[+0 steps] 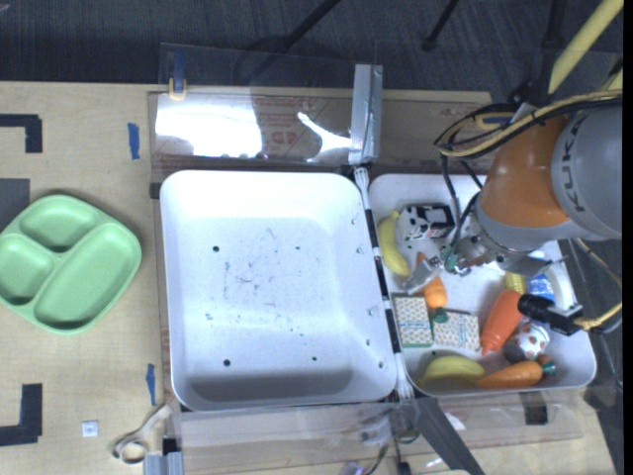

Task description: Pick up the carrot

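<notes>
Just below the fingers (435,268), carrot (434,293)

Single fixed view, high above bench (79,117), slanted down toward both bins (267,285); arm (554,176) entering from 3 o'clock.

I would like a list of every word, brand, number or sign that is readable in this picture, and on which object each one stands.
"KU": large dark letters on the grey arm, cut off at the picture's right edge.
Boxes in the right bin: patterned print, too small to read.
Blue and white packet in that bin: print too blurred to read.
Nothing else carries readable text.
</notes>
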